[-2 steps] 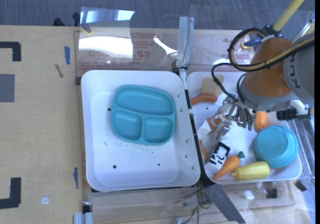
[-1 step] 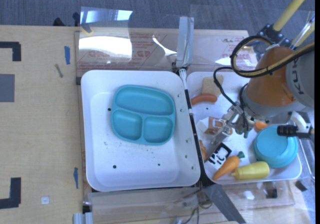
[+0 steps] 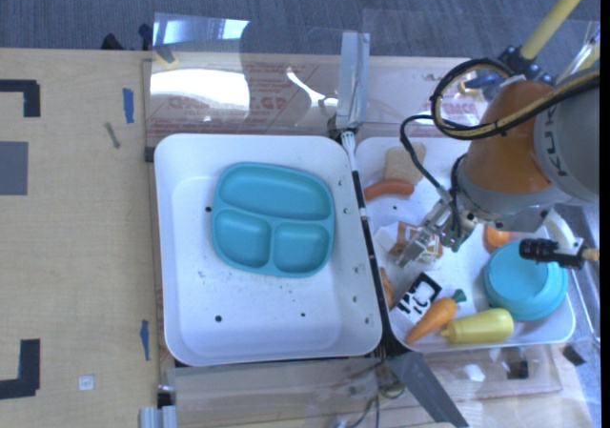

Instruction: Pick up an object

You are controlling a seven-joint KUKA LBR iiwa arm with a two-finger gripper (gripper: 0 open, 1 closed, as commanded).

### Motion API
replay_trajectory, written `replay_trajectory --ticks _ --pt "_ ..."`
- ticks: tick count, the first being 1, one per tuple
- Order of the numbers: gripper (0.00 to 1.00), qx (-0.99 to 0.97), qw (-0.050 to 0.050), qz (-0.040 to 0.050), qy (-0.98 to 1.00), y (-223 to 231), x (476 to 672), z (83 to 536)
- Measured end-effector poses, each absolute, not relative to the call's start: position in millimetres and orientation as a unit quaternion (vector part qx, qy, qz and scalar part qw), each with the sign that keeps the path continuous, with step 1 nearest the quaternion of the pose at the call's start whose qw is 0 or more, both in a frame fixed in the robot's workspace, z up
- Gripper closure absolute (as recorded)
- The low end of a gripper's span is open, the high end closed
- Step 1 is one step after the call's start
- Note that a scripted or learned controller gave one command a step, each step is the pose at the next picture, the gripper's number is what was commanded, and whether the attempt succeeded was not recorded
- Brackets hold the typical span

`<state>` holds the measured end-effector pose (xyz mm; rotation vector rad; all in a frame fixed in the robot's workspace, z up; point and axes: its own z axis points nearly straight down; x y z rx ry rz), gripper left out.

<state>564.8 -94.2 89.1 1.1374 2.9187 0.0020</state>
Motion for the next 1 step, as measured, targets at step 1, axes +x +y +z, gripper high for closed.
replay_trajectory --ticks 1 --pt "0.00 0.512 0.005 0.0036 0.859 -100.4 552.2 89.1"
